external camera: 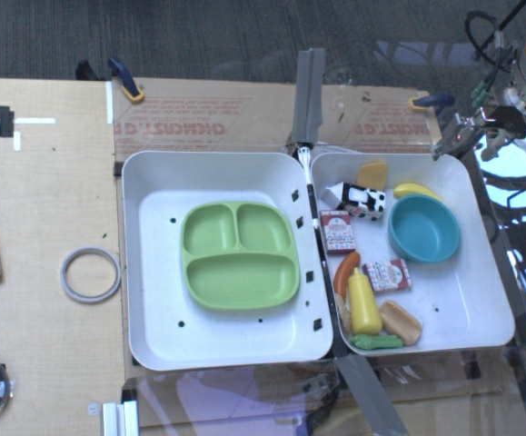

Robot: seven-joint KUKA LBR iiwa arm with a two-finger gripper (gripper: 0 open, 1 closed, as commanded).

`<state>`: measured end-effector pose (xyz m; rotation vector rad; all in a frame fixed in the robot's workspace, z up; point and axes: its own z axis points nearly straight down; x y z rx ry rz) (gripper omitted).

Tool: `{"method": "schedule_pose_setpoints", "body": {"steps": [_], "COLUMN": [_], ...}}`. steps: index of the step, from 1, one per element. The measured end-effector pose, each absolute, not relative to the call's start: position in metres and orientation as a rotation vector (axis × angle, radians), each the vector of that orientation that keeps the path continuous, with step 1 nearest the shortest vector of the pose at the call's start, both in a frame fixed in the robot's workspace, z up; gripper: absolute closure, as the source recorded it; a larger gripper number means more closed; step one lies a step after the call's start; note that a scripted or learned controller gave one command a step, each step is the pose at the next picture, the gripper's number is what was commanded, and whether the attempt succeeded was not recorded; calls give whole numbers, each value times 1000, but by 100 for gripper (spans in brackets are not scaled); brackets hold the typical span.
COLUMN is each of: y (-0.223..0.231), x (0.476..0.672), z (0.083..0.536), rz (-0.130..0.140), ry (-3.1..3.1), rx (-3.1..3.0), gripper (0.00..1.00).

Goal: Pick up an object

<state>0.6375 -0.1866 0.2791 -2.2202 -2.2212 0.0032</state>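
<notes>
Claw (460,136) hovers beyond the right bin's (481,330) far corner.

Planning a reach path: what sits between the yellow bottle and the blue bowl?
In the camera view, a small red-and-white packet lies between the yellow bottle and the blue bowl, right beside the bottle.

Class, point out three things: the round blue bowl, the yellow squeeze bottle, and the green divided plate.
Round blue bowl (423,229), camera view, on its inner floor.
Yellow squeeze bottle (364,307), camera view, on the middle of its body.
Green divided plate (240,281), camera view, on its large lower compartment.
</notes>
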Motion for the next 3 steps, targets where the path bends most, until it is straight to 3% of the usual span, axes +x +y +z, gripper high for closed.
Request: {"method": "schedule_pose_setpoints", "body": {"steps": [1, 2, 3], "y": [-193, -181, -188], "x": [603, 556, 601], "z": [125, 93, 102], "rz": [4, -1, 0], "ry": [-1742, -2001, -2197], "rx": [-2611, -2423, -2248], "gripper": [0, 0, 0]}}
